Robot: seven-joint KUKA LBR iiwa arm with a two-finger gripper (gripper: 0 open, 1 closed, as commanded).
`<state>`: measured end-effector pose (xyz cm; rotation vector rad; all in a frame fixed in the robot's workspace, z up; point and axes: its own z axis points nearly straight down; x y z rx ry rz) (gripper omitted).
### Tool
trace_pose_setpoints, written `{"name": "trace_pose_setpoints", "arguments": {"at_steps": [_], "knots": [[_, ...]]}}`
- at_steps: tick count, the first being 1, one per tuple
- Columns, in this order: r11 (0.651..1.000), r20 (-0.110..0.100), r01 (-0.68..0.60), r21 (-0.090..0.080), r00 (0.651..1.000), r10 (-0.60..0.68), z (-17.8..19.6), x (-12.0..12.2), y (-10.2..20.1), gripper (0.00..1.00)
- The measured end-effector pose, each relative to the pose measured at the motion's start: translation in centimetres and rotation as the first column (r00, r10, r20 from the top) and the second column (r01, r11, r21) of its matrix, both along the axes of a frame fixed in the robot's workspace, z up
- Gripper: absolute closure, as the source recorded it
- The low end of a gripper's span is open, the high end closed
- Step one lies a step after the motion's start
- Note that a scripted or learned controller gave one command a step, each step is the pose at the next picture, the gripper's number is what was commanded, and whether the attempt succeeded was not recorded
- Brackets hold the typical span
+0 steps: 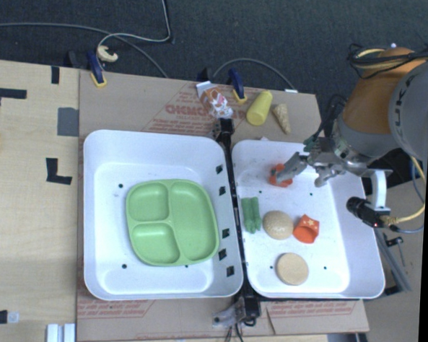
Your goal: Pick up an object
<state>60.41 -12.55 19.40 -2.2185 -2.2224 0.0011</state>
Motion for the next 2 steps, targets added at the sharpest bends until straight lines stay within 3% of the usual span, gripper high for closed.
{"name": "trace_pose_setpoints", "arguments": {"at_steps": [1, 2], "knots": [[1.000, 0.006, 0.000, -0.003, 1.000, 0.000, -10.7, 5.3, -1.9, 0.00], [1.000, 0.003, 0.001, -0.001, 1.000, -0.001, -10.8, 0.2, 1.9, 0.00]]}}
